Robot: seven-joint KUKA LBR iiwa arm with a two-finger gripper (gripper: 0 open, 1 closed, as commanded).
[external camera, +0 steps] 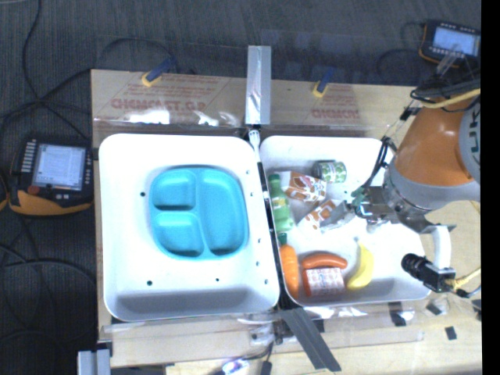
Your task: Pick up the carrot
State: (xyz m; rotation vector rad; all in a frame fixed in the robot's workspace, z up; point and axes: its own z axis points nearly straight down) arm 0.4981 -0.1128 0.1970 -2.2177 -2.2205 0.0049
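- While the arm [437,158] reaches in from the right edge of the frame, its gripper [349,212] sits low over the middle of the right bin [375,145], among small snack packets [306,187].
- Whether the gripper is apart or together cannot be told at this slant.
- Below and left of the gripper, well apart from it, the carrot [289,266] lies in the lower left corner of the right bin, against the wall shared with the left bin [117,233].
- Just right of the carrot lies a red sausage-like pack [323,272], then a banana [361,266].
- A green can [330,170] lies in the upper part of the right bin; its label is too small to read.
- A blue divided tray [195,212] rests in the left bin.
- Faint red lettering on the bench [156,92] above the bins is blurred and unreadable.
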